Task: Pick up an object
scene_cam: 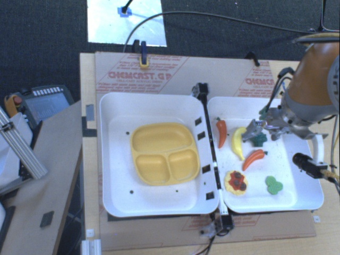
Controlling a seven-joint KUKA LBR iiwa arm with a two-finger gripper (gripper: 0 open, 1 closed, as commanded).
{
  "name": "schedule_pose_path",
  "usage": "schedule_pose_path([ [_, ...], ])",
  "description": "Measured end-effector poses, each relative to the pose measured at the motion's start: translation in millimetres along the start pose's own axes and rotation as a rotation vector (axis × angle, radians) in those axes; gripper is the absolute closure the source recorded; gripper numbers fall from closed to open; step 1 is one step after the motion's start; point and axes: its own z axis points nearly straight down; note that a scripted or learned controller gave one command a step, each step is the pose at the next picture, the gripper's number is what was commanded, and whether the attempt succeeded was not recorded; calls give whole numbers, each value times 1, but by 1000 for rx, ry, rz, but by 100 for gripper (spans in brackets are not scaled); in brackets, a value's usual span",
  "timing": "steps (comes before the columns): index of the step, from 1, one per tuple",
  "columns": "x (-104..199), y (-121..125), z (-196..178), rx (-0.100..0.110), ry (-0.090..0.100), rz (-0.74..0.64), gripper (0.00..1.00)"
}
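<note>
We log the arm reaching in from the right, with the end effector [255, 132] low over the right bin [305, 195]. Its metal tip sits at the upper middle of that bin, directly against a dark green toy piece [259, 140]. The tip is small and glare-washed at this slant, so we cannot tell how wide it stands or whether the green piece is actually clamped; we record no confirmed hold.

Contents of the right bin:
- red chili pepper [221, 132], near the divider, upright.
- yellow banana [238, 143], just left of the end effector.
- orange pepper [253, 159], just below the green piece, tilted.
- small pizza toy [236, 182], lower left.
- light green toy [274, 185], lower right, well apart from the others.

The left bin [114, 158] carries a yellow compartment tray [163, 153]; it plays no part in this attempt, as far as we judge. Both bins rest on the table [175, 68].

Our judgement: the step in hand is the grasp itself, with the dark green piece the likely target. The next move calls for a firm closure on that piece, then a straight vertical lift. The banana and orange pepper lie very near, so any sideways drift risks nudging them. Success needs checking by whether the piece rises with the tip.
</note>
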Motion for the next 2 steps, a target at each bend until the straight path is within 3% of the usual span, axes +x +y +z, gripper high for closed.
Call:
schedule_pose_path([
  [1, 0, 2, -4, -9, -1, -2, 0],
  [2, -3, -2, 39, -5, -1, 1, 0],
])
